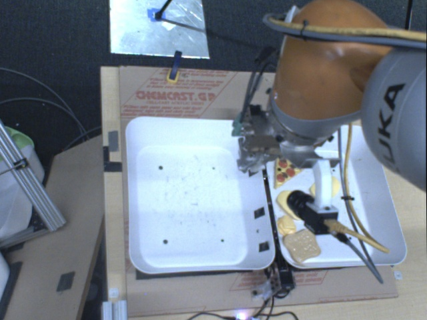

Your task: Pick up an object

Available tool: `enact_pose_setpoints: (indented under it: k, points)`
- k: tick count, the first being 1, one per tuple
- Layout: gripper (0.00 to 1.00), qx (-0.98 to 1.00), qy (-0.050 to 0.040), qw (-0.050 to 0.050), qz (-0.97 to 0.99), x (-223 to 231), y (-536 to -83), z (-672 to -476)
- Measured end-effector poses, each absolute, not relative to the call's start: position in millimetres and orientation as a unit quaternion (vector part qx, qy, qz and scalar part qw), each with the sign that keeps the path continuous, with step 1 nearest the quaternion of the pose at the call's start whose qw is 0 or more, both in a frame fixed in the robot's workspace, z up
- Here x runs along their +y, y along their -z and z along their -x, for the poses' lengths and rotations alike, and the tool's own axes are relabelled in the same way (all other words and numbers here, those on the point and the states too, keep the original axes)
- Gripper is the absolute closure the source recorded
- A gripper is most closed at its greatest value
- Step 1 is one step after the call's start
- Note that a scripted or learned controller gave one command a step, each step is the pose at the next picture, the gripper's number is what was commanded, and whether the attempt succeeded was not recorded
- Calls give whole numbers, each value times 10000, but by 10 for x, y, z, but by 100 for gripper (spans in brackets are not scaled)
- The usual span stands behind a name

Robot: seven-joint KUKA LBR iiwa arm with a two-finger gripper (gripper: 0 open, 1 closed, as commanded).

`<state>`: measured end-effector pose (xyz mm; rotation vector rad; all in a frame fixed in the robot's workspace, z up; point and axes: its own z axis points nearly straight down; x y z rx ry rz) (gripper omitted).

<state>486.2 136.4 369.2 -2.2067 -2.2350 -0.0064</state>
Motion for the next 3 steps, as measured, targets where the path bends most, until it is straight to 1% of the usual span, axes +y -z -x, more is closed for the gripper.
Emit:
enact_pose_setpoints:
  k: [1, 2, 3]
  points:
    - [100, -7100, 77, -28, 7042, 1726, -4817, -4908]
    - [100, -7107, 31, -11, 7035, 1708, -4866, -4907]
    - [100, -7130, 38, -14, 7012, 1710, -4972, -4911]
